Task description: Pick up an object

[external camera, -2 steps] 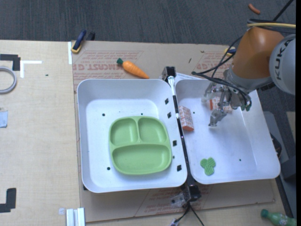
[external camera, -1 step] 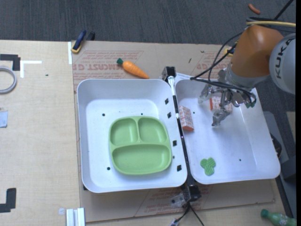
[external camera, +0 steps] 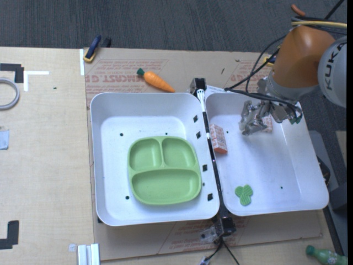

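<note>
Notably, pink block (external camera: 218,139) lies lengthwise, pointing near-to-far.

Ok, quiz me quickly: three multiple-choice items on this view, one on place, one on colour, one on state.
1. Where does the tray lie? A left bin B right bin C on the bench
2. What colour is the carrot behind the bins? A green B orange C white
3. Where does the gripper stand? A above the right bin B above the left bin C off the bench

A: the tray sits in the left bin.
B: its body is orange.
A: it hangs over the right bin.
</note>
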### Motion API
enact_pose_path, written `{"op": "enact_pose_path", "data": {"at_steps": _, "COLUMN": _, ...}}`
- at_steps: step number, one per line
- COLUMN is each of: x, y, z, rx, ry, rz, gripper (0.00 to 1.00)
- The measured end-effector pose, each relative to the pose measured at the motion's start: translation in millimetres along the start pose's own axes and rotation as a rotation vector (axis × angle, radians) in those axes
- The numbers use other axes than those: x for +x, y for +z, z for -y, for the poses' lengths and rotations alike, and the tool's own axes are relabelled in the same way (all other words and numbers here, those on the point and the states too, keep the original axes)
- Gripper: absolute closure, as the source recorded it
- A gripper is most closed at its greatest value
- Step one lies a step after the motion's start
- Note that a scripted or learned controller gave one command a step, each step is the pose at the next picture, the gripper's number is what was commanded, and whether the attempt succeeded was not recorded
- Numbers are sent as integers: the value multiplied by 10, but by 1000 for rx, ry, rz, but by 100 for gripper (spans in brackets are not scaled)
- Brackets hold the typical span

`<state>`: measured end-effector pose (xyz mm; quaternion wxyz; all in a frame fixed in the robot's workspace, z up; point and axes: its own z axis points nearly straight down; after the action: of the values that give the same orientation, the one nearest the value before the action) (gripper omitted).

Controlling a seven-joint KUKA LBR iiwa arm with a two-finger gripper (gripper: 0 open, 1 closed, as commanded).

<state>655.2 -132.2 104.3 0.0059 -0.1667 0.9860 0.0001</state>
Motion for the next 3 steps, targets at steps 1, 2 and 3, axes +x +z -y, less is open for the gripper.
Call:
{"op": "enact_pose_path", "data": {"at_steps": 1, "x": 94, "y": -889, "z": -516, "rx": 0, "ry": 99, "rz": -7, "gripper": 100}}
{"op": "enact_pose_path", "data": {"at_steps": 2, "x": 96, "y": -889, "z": -513, "rx": 0, "ry": 100, "rz": -7, "gripper": 0}}
{"op": "enact_pose_path", "data": {"at_steps": 3, "x": 202, "y": 59, "z": 18, "rx": -1, "ry": -24, "rz": -9, "gripper": 0}}
